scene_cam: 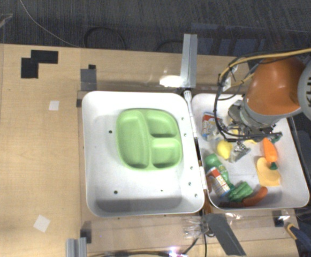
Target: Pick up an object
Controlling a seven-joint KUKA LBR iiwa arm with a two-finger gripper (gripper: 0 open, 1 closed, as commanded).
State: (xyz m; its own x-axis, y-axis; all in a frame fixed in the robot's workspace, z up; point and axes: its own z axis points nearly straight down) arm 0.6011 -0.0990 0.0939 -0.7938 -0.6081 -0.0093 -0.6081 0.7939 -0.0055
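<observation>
The right bin (297, 183) holds several toy foods. A yellow lemon (224, 150) lies near its middle left, with a green piece (212, 160) just below it. An orange carrot (270, 151) and a pale yellow block (268, 174) lie on the right side. A small red-labelled can (219, 180), green pods (241, 190) and a red piece (256, 196) sit along the front. My gripper (239, 145) hangs low under the orange wrist band (274, 87), just right of the lemon. The wrist hides much of it.
The left bin (99, 191) holds a green divided plate (147, 138) in its middle. A small printed packet (209, 124) lies at the back left of the right bin. Black cables (219, 98) loop beside the wrist. A metal post (189, 60) stands behind the bins.
</observation>
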